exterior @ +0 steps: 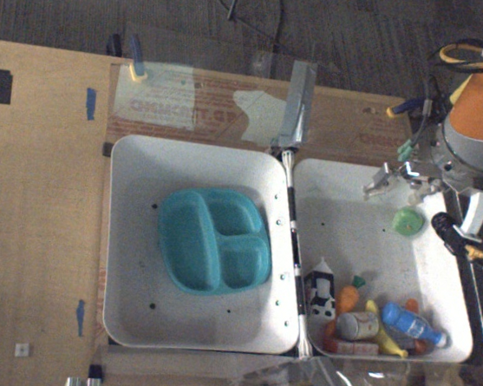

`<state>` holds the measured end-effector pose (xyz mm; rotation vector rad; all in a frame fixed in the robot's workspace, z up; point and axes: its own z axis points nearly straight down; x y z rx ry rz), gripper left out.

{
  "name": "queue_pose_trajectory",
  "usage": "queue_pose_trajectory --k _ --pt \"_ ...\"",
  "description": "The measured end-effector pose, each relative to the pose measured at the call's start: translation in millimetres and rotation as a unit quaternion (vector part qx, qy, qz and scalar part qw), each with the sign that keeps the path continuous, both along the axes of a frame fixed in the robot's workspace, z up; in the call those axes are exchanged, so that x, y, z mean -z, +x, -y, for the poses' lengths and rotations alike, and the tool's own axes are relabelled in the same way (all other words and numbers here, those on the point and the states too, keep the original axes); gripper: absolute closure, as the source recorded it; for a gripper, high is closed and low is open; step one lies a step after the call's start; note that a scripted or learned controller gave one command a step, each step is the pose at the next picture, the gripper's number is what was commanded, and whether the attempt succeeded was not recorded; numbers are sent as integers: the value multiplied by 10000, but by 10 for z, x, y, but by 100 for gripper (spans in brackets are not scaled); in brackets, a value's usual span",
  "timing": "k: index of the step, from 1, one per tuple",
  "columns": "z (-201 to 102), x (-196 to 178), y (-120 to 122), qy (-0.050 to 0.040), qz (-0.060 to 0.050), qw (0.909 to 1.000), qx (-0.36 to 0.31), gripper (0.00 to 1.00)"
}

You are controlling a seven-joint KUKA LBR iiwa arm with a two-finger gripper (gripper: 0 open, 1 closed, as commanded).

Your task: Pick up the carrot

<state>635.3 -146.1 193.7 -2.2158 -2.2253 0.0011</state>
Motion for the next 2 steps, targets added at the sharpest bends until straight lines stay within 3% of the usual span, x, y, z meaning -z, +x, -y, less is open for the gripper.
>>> queue_pose_trajectory --k 1,2 --pt "-59 1056 -665 -2 48 9997 -246 0" --pt "-397 1041 -1285 -55 82 9992 -378 0"
